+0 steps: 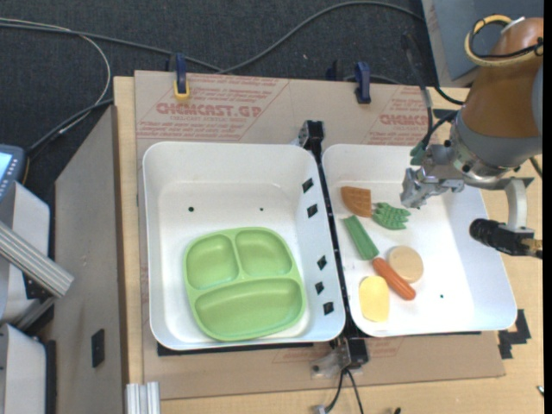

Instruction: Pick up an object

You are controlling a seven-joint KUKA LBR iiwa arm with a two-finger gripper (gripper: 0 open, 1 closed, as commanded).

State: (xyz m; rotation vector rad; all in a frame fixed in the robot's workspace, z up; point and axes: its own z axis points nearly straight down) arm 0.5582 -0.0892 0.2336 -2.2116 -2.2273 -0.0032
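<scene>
While I watch from the overhead camera, I see the arm (pixel 504 102) reaching in from the right over the right bin (pixel 470 291), its orange band high in the frame and the grey wrist below it. The gripper (pixel 416 188) hangs over the far half of that bin, just right of a brown toy piece (pixel 356 200) and directly above a leafy green toy (pixel 391 216). I cannot tell how the jaws stand; the metal parts blur together at this angle, and I see nothing clearly pinched between them.

The pickable things all lie in the right bin, clustered toward its left wall. The brown piece sits farthest back, its long side running roughly left to right. The leafy green toy lies just right of it, its fringed end pointing toward the right and front. A green pod-shaped toy (pixel 362 237) lies on a diagonal, long axis running from back-left to front-right. An orange carrot-like toy (pixel 394 279) lies on a similar diagonal nearer the front, touching a round tan bun-like toy (pixel 405 263) just beside it. A yellow piece (pixel 374 299) sits nearest the front, upright along the bin's depth.

I see a green divided plate (pixel 245 282) in the front part of the left bin (pixel 168 240), with three compartments.
</scene>
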